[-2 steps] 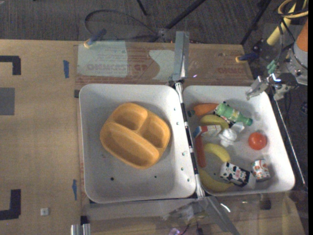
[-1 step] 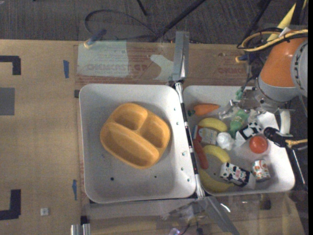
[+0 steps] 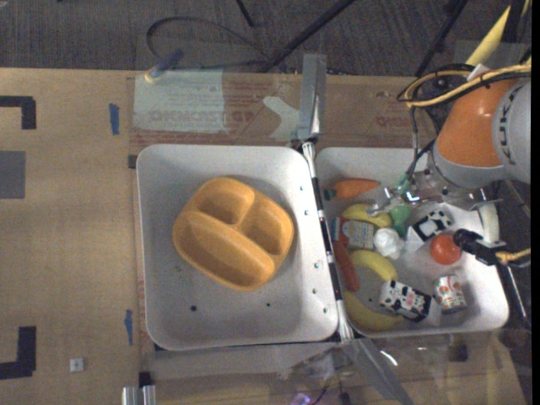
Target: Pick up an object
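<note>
Camera view: the end effector (image 3: 403, 194) hangs low over the crowded right bin (image 3: 494, 306) near a banana (image 3: 364, 213), apparently seeking a pick; its grip state I cannot tell

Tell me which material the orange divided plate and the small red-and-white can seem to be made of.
The orange divided plate looks like moulded plastic with a matte finish: even colour, soft rounded ridges, no glare. The small red-and-white can is probably metal with a printed label, given its pale rimmed top; it is too small to be sure.
</note>
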`<control>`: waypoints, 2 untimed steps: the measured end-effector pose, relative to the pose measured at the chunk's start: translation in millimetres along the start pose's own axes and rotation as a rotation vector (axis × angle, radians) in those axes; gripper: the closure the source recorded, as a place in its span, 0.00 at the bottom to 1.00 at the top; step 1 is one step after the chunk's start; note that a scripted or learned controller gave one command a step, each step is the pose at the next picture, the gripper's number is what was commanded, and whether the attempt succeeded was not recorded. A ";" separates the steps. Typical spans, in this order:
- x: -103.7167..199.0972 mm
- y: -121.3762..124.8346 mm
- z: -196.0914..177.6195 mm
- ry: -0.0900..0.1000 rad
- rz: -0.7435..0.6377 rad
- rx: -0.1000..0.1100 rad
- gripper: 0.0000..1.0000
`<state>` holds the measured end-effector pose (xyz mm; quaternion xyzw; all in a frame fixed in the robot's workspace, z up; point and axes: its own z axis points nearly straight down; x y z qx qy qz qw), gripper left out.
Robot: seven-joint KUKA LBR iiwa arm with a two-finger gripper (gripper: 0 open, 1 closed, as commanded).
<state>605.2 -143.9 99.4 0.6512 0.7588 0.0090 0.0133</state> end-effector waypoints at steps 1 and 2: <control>-0.7 1.5 -10.9 -0.001 0.002 -0.005 1.00; 80.8 38.5 -124.5 0.008 0.032 0.027 1.00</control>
